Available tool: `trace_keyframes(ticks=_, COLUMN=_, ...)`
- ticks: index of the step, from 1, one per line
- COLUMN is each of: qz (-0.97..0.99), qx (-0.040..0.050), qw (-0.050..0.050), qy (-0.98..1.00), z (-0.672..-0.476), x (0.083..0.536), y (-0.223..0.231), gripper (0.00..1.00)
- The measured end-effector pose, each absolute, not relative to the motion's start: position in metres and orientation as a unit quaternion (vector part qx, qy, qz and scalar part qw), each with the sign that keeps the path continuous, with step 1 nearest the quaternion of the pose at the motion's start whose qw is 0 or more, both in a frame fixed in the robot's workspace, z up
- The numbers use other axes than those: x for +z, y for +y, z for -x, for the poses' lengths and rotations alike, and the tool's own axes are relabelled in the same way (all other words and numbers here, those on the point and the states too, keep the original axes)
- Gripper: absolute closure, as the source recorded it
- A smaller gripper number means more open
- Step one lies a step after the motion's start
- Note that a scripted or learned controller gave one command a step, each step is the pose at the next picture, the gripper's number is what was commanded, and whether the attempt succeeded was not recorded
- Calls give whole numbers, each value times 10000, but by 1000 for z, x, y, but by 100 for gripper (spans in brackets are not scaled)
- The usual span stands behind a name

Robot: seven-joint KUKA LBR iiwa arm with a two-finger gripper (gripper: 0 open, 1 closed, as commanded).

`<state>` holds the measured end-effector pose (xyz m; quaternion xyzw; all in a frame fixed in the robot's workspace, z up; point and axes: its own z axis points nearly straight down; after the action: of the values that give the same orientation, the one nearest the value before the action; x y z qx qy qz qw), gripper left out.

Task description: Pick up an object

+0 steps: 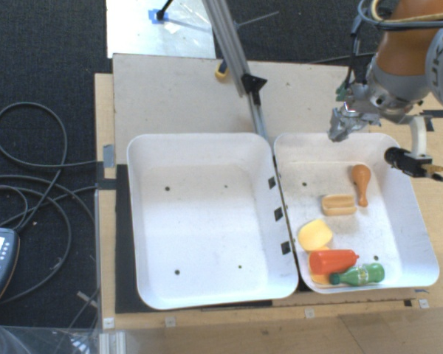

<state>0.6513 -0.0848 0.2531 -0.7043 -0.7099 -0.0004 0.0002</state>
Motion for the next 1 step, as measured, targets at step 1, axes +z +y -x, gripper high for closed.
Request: trace_keyframes(ticks=1, qz=7040, qx=1, qw=13, qy=-7102, z=-629, x=239, y=-39, gripper=100)
